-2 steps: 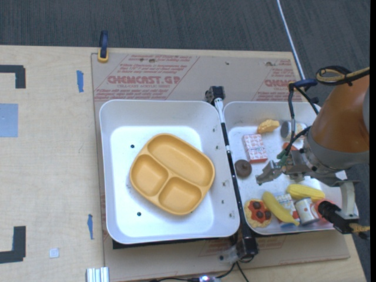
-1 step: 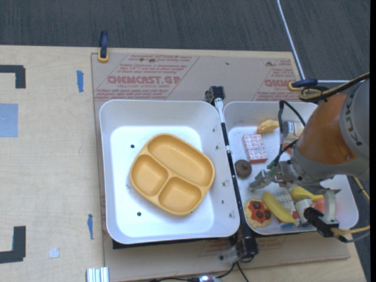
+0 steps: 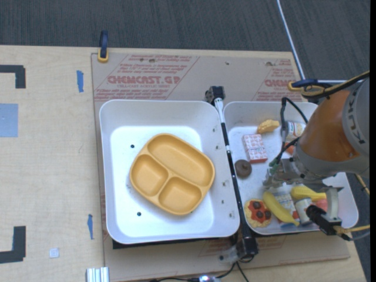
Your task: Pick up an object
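2 shallow white bins on the desk [image 3: 47, 175], side by side: left bin [image 3: 111, 157], right bin [image 3: 235, 122]. In the left bin, 1 yellow-orange plastic tray [image 3: 171, 174], rounded, smooth, with 3 compartments. In the right bin, 1 banana [image 3: 278, 208], curved and yellow; 1 small round pizza-like piece [image 3: 258, 212], red and yellow, just beside the banana; 1 brown round disc [image 3: 243, 168]; 1 pink-and-white rectangular block [image 3: 254, 147]; 1 pale yellow lump [image 3: 268, 125] near the far wall; 1 further yellow piece [image 3: 306, 192], partly hidden under the arm, shape unclear. Claw [image 3: 277, 175] low over the right bin's middle, beside the disc; finger state impossible to tell, nothing visibly gripped.
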Action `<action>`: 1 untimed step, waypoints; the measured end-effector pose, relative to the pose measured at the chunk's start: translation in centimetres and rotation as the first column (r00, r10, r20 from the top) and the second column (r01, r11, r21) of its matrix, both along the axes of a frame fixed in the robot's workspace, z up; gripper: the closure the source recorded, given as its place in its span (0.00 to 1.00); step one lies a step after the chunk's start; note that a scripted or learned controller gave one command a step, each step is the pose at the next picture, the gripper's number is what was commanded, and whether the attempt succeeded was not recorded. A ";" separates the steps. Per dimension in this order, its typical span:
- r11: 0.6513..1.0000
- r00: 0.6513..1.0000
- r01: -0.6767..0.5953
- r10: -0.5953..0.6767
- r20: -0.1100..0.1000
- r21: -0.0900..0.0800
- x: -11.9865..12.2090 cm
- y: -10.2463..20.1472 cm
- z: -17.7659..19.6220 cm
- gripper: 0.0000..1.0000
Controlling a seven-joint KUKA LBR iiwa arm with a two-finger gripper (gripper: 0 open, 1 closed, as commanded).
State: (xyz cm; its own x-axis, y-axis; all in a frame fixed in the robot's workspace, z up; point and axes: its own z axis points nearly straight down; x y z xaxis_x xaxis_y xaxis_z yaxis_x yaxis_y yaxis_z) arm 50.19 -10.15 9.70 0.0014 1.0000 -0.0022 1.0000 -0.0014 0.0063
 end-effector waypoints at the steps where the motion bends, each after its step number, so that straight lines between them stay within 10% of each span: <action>1: 1.000 1.000 -0.004 0.004 -0.004 0.003 -2.1 6.5 8.8 1.00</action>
State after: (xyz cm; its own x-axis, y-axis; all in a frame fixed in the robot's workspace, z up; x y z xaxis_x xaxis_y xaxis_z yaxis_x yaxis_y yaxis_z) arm 48.04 -3.63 18.53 -0.0024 1.0000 0.0012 1.0000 0.0024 0.0027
